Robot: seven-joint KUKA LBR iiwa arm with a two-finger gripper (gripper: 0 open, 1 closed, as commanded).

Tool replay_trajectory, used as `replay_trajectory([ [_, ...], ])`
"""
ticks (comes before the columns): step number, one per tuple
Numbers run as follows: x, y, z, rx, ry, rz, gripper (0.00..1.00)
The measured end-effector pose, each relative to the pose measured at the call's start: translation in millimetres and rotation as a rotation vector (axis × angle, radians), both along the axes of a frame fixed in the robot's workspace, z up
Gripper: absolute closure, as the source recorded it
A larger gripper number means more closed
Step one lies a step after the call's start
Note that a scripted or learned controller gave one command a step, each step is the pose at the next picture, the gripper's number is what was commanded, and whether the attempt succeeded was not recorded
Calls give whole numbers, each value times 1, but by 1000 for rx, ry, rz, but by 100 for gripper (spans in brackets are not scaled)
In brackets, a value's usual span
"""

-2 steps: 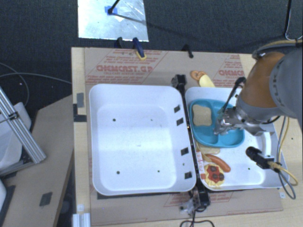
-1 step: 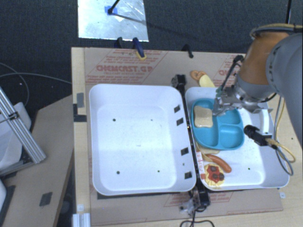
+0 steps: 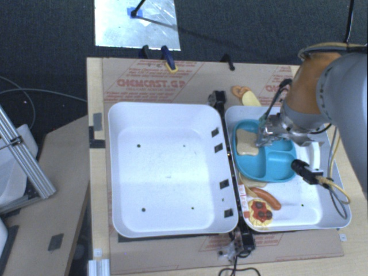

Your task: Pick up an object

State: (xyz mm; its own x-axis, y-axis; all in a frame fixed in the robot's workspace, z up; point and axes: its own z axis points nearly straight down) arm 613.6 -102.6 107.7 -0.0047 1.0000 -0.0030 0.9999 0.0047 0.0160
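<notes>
We find the gripper (image 3: 263, 135) lowered into the right bin (image 3: 319, 216), directly over the blue divided tray (image 3: 276, 164) and at the edge of a pale bread-like piece (image 3: 248, 148) lying in the tray's left compartment. Whether its fingers are apart or together we cannot tell; the wrist and cabling cover them, and nothing is seen clamped between them. We judge the bread-like piece or the tray's rim to be the likely target, since the tool sits low there. The other candidates crowd the right bin: a sausage-shaped toy (image 3: 265, 198) and a pizza slice (image 3: 260, 212) near the front wall, and a yellow piece (image 3: 250, 99) resting at the back rim. The left bin (image 3: 123, 117) serves as the receiving side. Risk noted: the tray's raised walls could block a clean closure.
</notes>
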Motion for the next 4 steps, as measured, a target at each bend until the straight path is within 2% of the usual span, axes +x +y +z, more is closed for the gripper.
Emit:
replay_trajectory([
  [1,-31,5,-3,-3,-7,-1,100],
  [2,-32,8,-3,-7,-9,-3,100],
  [3,-60,79,82,6,7,7,100],
  [4,-113,121,76,6,18,4,100],
])
